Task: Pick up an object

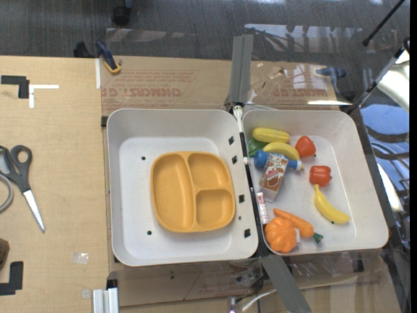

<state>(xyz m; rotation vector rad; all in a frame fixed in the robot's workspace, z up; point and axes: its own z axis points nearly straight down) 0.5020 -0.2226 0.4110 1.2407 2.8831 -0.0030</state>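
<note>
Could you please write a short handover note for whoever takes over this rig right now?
Tool: nothing is gripped yet.
Left bin: holds a yellow divided plate.
Right bin: toy food in a loose cluster. Two bananas, two red peppers, a small carton lying over a blue item, a carrot and a pumpkin touching near the front edge.
Scissors lie on the bench, left of the bins.
Done: nothing lifted so far.
Left: pick up one object; the lower banana lies apart from the others and looks easiest.
</note>
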